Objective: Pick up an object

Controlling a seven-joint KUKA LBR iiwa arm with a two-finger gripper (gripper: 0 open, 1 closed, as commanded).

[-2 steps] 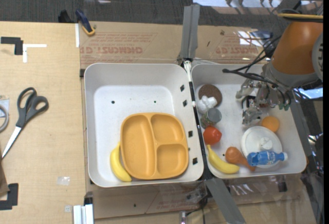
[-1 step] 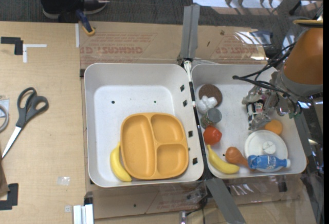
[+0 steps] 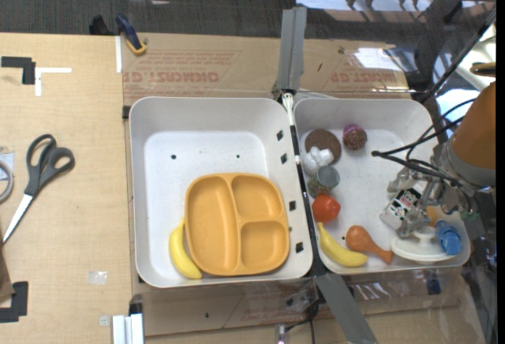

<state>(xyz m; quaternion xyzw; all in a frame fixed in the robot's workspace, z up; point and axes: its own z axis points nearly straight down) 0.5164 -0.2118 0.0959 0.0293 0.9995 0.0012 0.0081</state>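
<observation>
My gripper [image 3: 420,204] hangs low over the right side of the right bin [image 3: 371,110], with the orange band of the arm [image 3: 481,137] above it. A small black-and-white box [image 3: 401,205] lies directly at its left side, touching or nearly touching it. Below the gripper a white disc [image 3: 422,249] rests beside a blue object [image 3: 449,240]. Further left in this bin lie an orange drumstick-shaped toy [image 3: 364,240], a yellow banana [image 3: 338,250], a red tomato [image 3: 326,208], a grey-and-white piece [image 3: 323,169], a brown round item [image 3: 323,141] and a purple ball [image 3: 354,136].
The left bin [image 3: 158,177] holds a yellow divided plate [image 3: 237,222] with a second banana [image 3: 181,254] tucked under its left edge. Scissors [image 3: 35,173] lie on the bench at the far left. Black cables [image 3: 410,149] run from the arm across the right bin.
</observation>
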